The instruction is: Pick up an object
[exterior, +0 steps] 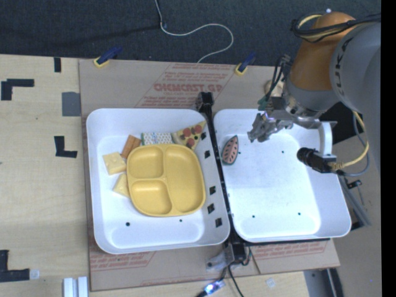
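Note:
A small oval brown and grey object [230, 149] lies at the left side of the right bin [291, 190], close to the divider. My gripper [260, 132] hangs over the upper part of that bin, a little right of and above the object, apart from it. In the left bin [105, 184] a yellow divided plate [166, 179] lies over several flat pieces: a tan square [114, 163], an orange-brown strip [130, 145] and a patterned piece [190, 133].
The grey arm with its orange band [318, 48] reaches in from the upper right. A black part with cables [317, 159] hangs over the right bin's right side. A white cable [185, 30] lies beyond the bins, on the cardboard sheet [179, 85].

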`<state>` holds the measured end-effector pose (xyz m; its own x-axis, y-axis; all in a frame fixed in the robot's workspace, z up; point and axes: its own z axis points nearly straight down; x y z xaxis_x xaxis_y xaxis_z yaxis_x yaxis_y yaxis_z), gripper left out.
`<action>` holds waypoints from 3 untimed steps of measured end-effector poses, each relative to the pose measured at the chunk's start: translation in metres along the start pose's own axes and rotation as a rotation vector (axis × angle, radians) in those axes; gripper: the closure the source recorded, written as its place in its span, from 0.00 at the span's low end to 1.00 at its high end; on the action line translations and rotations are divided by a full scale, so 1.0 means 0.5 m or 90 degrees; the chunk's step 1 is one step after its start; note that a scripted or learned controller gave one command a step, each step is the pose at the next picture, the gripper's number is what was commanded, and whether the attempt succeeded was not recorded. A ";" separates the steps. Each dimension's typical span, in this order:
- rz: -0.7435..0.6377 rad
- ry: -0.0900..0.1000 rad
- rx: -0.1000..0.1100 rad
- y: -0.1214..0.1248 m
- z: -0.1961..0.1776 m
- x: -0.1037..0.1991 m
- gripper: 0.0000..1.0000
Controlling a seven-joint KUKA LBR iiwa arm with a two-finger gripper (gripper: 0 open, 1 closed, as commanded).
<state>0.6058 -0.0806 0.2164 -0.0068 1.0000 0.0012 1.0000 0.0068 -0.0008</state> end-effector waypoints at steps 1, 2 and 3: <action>0.001 -0.001 0.000 0.027 0.011 0.097 1.00; 0.000 0.000 -0.001 0.095 -0.002 0.193 1.00; 0.002 -0.001 0.001 0.092 0.004 0.234 1.00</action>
<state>0.6510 0.0367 0.2146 -0.0029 1.0000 -0.0002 1.0000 0.0029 -0.0018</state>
